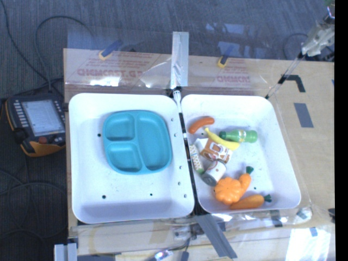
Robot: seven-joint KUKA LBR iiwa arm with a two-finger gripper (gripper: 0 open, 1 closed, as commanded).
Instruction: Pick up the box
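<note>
Grey carpet surrounds the bench. From the overhead camera, the box point(216, 153) lies mid right bin point(283, 145), long axis slanting, crowded by the banana point(222, 140) and can point(215, 173). Can't tell the jaw state.

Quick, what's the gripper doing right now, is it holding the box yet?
Gripper: its state cannot be told from the camera view. The box lies in the right bin among the toy food, with nothing gripping it.
</note>
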